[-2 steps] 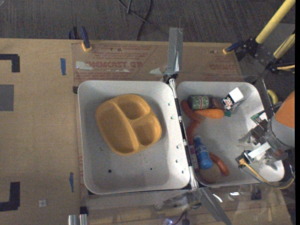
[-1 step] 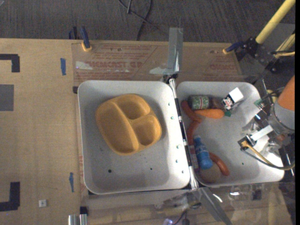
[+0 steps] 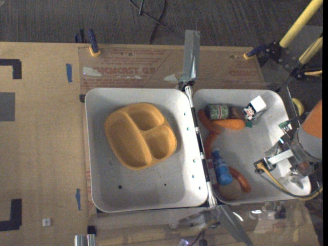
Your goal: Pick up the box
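Start at the left bin (image 3: 97, 152): it bears a yellow divided plate (image 3: 141, 135) and nothing your task needs, so no trouble there.

Cross the seam into the right bin (image 3: 266, 186) and you meet the clutter. Along its left wall lie a blue bottle (image 3: 222, 168), a red sausage-like toy (image 3: 241, 179) near it, and farther back an orange carrot (image 3: 229, 124) beside a dark can (image 3: 218, 111). The box (image 3: 254, 108) (small, white with dark and red print) sits at the far side of that bin, just right of the carrot's tip and tilted on the floor.

Further right, the gripper (image 3: 287, 160) hangs over the bin's near right corner, well apart from the box. You cannot tell from this slant whether it is spread wide or closed; nothing is visibly held.

The risks, as I judge them: the box is small and skewed, so a descent not turned to match it may pinch a corner and flip it away. It lies close to the carrot, so a finger could land on that and shove both. The far wall is also near, and it may block one finger.
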### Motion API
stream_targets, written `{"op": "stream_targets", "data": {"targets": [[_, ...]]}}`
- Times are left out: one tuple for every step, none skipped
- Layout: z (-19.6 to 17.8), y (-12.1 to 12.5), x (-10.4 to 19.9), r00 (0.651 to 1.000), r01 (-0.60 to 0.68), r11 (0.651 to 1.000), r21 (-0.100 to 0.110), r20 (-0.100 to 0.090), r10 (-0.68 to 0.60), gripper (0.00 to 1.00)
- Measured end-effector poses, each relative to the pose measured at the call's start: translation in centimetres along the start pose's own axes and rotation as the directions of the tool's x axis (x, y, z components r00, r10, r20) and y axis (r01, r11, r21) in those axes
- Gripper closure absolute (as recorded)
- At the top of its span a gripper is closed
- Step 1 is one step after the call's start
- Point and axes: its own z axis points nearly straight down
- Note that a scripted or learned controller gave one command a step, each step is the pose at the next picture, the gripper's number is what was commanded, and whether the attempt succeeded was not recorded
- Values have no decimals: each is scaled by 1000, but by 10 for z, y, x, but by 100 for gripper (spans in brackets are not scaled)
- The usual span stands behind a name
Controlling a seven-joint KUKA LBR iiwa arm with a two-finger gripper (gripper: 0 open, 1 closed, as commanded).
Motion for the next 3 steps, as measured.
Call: {"op": "stream_targets", "data": {"targets": [[0,-2,-2,1000,-5,1000,-3,-3,5,0],[0,-2,-2,1000,-7,1000,-4,-3,7,0],[1,-19,42,993,119,993,-17,10,-118,0]]}}
